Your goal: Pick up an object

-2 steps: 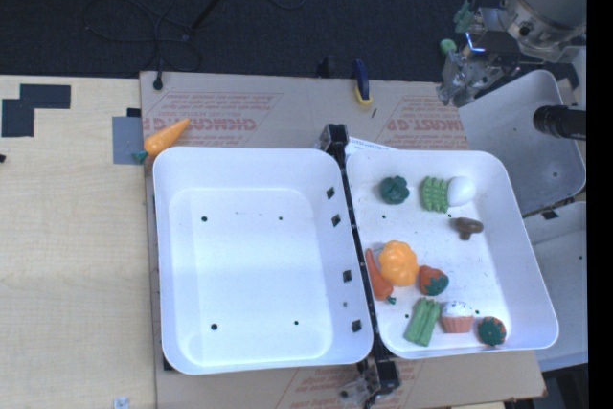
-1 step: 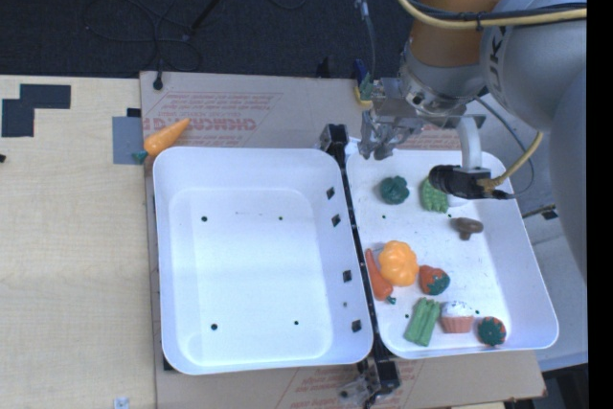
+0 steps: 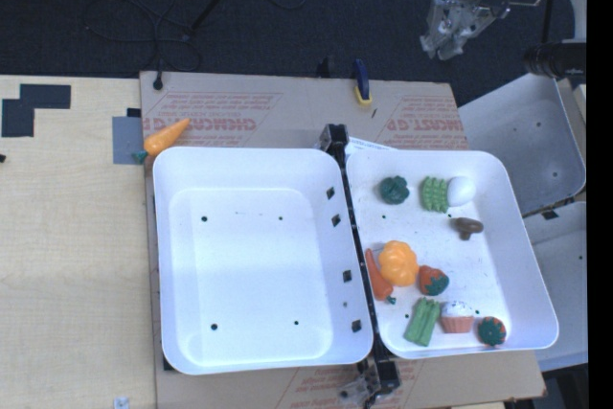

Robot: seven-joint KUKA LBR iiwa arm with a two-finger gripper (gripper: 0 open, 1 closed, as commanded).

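The right bin [image 3: 517, 244] holds several toy foods: a dark green broccoli [image 3: 393, 191], a light green ridged piece [image 3: 435, 193], a white egg [image 3: 461, 190], a brown mushroom [image 3: 467, 227], an orange pepper [image 3: 398, 263], an orange carrot piece [image 3: 377, 275], a red-and-green tomato [image 3: 432, 281], a green block [image 3: 421, 321], a cupcake [image 3: 457, 316] and a small strawberry-like piece [image 3: 492, 330]. My gripper [image 3: 448, 24] hangs high above the bench's far right, well behind the bins, with nothing seen between its fingers.
The left bin [image 3: 172, 206] lies beside the right one, joined by a black divider [image 3: 350, 244]. An orange toy carrot [image 3: 165, 137] rests on the cardboard outside the left bin's far corner. A blue-and-yellow clamp [image 3: 362, 81] sits at the cardboard's back edge.
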